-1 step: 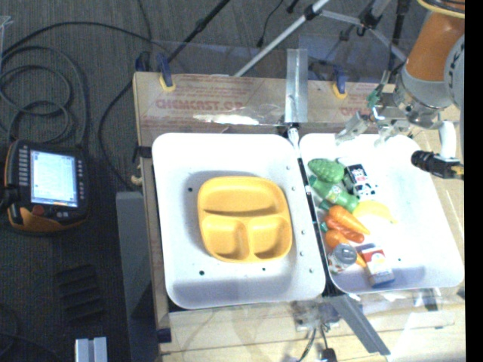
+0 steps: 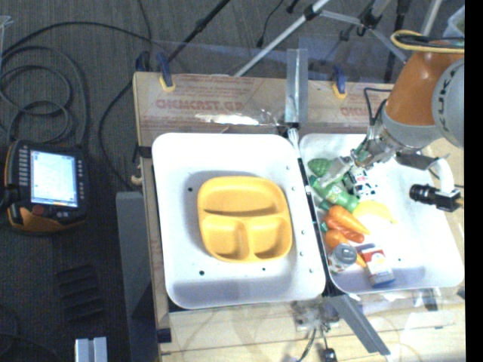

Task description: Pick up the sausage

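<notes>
Camera view, from above. The grey arm with its orange band [image 2: 423, 96] reached in over the right-hand shallow white bin [image 2: 447, 271], and the two-finger gripper [image 2: 356, 159] hung low over the far end of a heap of toy food. Its tip was lost against the clutter, so I could not tell whether it was open or closed, and I saw nothing held in it.

The sausage [image 2: 335, 239], as I judged it, was the short, rounded, orange-red plastic piece lying well nearward of the gripper, close to the wall shared with the left-hand white bin [image 2: 173, 277]. It looked smooth and glossy, and blunt at the ends. I could not rule out that the orange tapered piece [image 2: 348, 217] just beyond it, which I read as a carrot, was the real target.

Between gripper and sausage lay green plastic vegetables [image 2: 333, 191] and a small white die [image 2: 364, 188]. A pale yellow piece [image 2: 376, 211] sat to the gripper's near right. A grey round can [image 2: 345, 256] touched the sausage's near side, with a red-and-blue carton [image 2: 378, 269] beyond it.

To do this step well, I judged that the gripper should lift clear of the green heap, travel nearward and descend across the sausage's short axis. The can and the bin wall left little room, and so slick a cylinder could roll or squirt out.

The yellow divided tray [image 2: 243, 219] lay far to the gripper's left.
</notes>
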Tool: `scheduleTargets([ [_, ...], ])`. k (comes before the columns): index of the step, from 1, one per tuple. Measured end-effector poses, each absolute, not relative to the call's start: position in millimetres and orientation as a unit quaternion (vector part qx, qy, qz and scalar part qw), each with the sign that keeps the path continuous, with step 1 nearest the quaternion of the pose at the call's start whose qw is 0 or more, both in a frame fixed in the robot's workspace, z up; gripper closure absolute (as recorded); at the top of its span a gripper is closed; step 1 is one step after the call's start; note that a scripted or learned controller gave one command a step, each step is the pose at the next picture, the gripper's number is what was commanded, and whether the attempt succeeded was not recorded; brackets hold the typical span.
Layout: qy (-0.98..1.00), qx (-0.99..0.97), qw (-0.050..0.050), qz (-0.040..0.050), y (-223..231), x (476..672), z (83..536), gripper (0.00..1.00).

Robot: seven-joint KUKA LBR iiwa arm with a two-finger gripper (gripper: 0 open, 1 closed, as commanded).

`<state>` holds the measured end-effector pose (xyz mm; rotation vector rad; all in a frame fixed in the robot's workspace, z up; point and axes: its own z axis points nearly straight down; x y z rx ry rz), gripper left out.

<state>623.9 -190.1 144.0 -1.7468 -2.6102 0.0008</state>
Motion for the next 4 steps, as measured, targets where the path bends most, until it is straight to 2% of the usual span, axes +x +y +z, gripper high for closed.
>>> scheduleTargets([
  [1,-0.852,-0.524,-0.001,0.0014,-223.8,668.6,134.8,0.0],
  [2,-0.902,-0.432,-0.008,-0.0004,-216.9,565.6,131.9,0.0],
  [3,-0.935,-0.354,-0.008,0.0003,-224.6,634.4,89.8,0.0],
  [4,-0.942,-0.335,-0.001,0.0004,-212.3,579.8,157.6,0.0],
])
